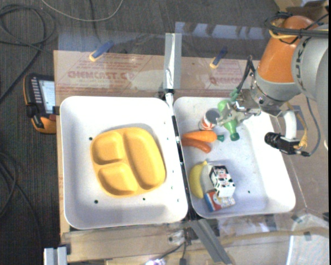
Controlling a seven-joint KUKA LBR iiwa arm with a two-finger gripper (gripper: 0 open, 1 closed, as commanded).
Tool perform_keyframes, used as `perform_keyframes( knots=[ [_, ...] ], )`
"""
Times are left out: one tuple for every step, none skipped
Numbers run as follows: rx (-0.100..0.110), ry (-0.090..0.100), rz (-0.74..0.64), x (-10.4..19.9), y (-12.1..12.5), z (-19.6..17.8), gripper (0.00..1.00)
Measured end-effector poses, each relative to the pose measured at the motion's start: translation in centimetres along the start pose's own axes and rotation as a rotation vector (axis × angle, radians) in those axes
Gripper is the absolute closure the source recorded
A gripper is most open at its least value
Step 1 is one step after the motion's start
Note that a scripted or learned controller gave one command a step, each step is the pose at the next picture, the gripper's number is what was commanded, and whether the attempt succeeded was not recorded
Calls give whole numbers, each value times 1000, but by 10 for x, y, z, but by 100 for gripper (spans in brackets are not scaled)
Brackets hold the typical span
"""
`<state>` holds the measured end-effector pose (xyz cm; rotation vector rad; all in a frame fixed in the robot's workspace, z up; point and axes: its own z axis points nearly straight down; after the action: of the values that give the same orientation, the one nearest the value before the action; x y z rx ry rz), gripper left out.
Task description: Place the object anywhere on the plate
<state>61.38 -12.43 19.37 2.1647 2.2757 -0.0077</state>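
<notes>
The pincer (230, 116) hangs over the right bin (276, 195), beside the carrot (198, 140). Can't tell its grip. The yellow plate (128, 160) sits in the left bin (80, 203).

Grey arm (314, 59) enters from right, orange-banded wrist bent, tool (230, 117) low over right side.

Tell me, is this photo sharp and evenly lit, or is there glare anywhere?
Camera view: even overhead light, soft shadows; the white bins look bright, nearly washed out; the yellow plate is clear; the tool and the small items beneath it look slightly soft.
</notes>
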Motion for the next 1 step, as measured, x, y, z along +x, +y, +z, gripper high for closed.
perform_keyframes(
  knots=[
    [-2,1,-164,66,-28,-72,100]
  ],
)
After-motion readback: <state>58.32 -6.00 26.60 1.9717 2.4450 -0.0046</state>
